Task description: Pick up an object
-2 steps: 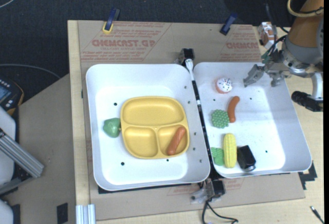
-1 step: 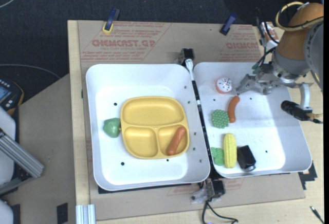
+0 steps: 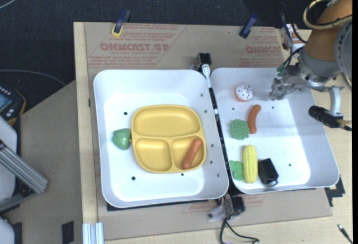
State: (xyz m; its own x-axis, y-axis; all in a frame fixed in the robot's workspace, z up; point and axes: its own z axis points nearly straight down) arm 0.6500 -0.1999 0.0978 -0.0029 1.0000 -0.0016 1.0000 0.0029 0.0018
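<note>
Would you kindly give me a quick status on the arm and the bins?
Gripper low over right bin, upper edge, nothing seen held. Nearest item: white speckled ball, untouched. Sausage and corn lie apart from it.

A white, red-speckled ball (image 3: pixel 244 92), an orange sausage (image 3: pixel 254 118), broccoli (image 3: pixel 239 128), corn (image 3: pixel 250 163) and a black block (image 3: pixel 268 171) are seen lying in the right bin (image 3: pixel 313 148).
</note>
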